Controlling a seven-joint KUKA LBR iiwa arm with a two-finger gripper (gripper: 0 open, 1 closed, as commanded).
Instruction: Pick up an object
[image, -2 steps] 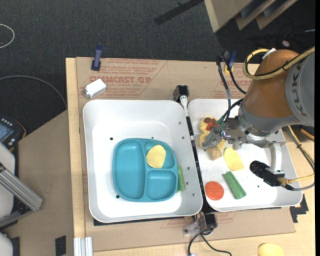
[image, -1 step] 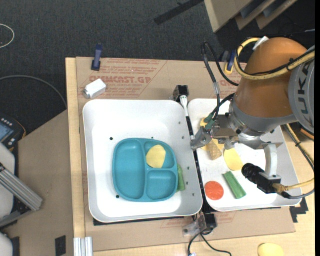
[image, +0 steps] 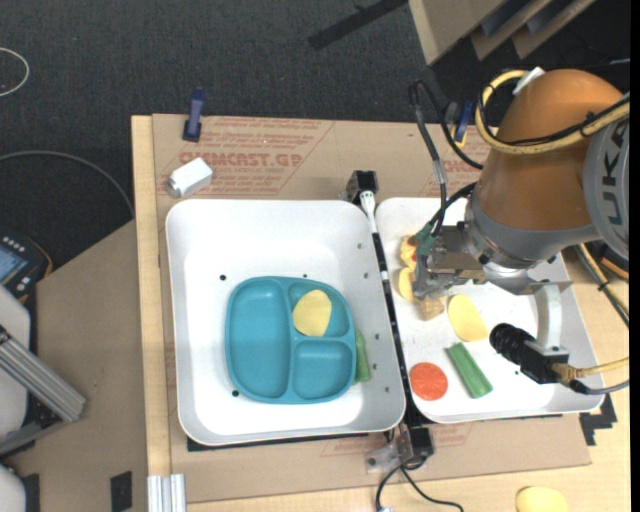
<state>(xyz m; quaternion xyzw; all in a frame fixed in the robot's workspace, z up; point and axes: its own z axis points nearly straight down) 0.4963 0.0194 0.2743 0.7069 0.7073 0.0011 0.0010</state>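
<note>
Gripper (image: 432, 290) of the grey-and-orange arm hangs low in the right-hand shallow white bin (image: 560, 400), toward that bin's nine o'clock side; whether it is gaping or closed cannot be told, as the wrist covers it. Candidates lie close around it. A pale yellow, egg-shaped plastic piece (image: 466, 318) rests just at the gripper's four o'clock. A flat orange-red disc (image: 429, 380) lies at six o'clock, and a green stick-shaped block (image: 468, 368) at five o'clock, near the disc. All look like light, stiff toy food with smooth, likely slippery skins. The rounded yellow piece would probably squirt out unless pinched across its short middle; the green stick offers flat long sides for a surer hold. The left bin (image: 200, 300) carries a teal divided plastic tray (image: 262, 340) with another yellow oval piece (image: 311, 313) in its upper compartment.
</note>
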